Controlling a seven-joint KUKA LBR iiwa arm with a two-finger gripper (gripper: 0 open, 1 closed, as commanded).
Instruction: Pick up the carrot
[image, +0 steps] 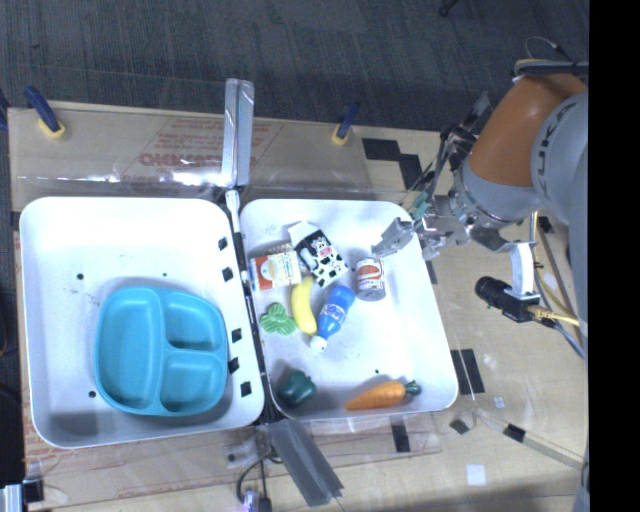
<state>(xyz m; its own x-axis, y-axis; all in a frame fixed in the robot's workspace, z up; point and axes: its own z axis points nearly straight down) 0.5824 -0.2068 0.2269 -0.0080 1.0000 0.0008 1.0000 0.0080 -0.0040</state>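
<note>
A: Camera view. Report the location of the carrot (378, 396).

B: The carrot lies in the right bin (432, 330), near the front wall, lengthwise along it, green top toward the right corner. A dark green vegetable (295, 387) sits to its left, apart from it.

A: Report the gripper (393, 238).

B: It hangs over the right bin's upper right corner, well apart from the carrot. Whether the jaws are open or closed cannot be told, and nothing can be seen in their grasp.

A: List the other contents.

B: In the right bin: 1 can (370, 279), 1 blue bottle (335, 314), 1 banana (303, 307), 1 black-and-white carton (318, 256), 1 orange-and-white carton (274, 269), and 1 light green item (276, 320). The left bin (60, 230) holds 1 blue divided plate (160, 350).
</note>
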